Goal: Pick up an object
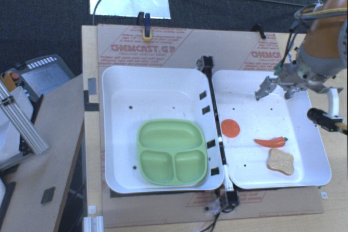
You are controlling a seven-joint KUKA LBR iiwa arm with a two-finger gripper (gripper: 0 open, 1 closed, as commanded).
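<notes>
In the right bin [304, 117] lie three small objects: a flat orange-red disc [230, 128] near the divider, a red chili pepper with a green stem [270, 142], and a tan slice of bread [280, 161] near the front. My gripper [276, 88] hangs above the back of the right bin, well behind the three objects. Its two fingers are spread apart with nothing between them.
The left bin [119, 95] holds a green divided plate [172, 151] toward its front. Black clips run along the divider [209, 111] between the bins. A clamp [146, 27] sits at the bench's back edge, and equipment stands at the far left.
</notes>
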